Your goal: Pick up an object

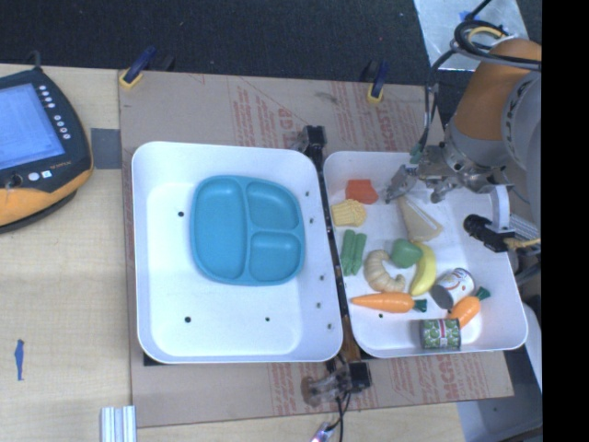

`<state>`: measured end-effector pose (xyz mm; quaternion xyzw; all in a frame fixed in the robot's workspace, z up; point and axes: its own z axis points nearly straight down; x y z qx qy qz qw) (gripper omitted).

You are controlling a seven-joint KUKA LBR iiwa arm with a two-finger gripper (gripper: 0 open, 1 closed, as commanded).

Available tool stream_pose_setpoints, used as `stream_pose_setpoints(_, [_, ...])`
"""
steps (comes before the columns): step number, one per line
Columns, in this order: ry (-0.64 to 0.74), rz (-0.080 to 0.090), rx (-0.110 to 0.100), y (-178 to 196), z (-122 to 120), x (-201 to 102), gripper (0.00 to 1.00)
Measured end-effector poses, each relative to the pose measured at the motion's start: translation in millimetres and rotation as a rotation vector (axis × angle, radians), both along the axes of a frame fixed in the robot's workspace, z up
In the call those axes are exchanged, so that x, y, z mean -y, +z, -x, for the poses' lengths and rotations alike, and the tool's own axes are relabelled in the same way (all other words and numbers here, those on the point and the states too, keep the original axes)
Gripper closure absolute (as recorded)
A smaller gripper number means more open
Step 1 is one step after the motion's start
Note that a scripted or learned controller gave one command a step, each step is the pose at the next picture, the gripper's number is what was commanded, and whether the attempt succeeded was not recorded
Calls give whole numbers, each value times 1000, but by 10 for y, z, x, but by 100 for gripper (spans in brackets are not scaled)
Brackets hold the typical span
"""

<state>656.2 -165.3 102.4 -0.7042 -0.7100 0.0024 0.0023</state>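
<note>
Above the far end of the right bin (515, 339) hangs the gripper (416, 180), reaching in from the arm (492, 90) at the right. Its two fingers look spread apart, with nothing between them.

Just left of the gripper and slightly nearer the camera lies an orange-red toy piece (362, 191). Directly below the gripper, close to its tips, sits a pale wedge (420, 219) like a slice of cheese. Left of that wedge and below the red piece is a yellow corn cob (348, 214), with a green pea pod (352, 251) beneath it.

Further from the gripper, toward the near side of the bin, a green pepper (405, 252) touches a yellow banana (424, 268) and a tan croissant (380, 272). Beyond these lies a long carrot (385, 303), then a small tin (451, 286), a shorter carrot (466, 310) and a green-labelled can (441, 333) at the near edge.

Well to the gripper's left, across the bin walls, the left bin (166, 330) holds a blue divided plate (248, 229). Far left on the bench rests an orange-edged control tablet (37, 145).
</note>
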Motion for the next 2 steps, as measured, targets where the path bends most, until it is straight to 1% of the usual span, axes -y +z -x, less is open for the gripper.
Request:
stream_pose_setpoints(1, [-5, -1, 2, -104, 1, 97, 0])
stream_pose_setpoints(2, [-4, 1, 2, -108, 483, -269, 0])
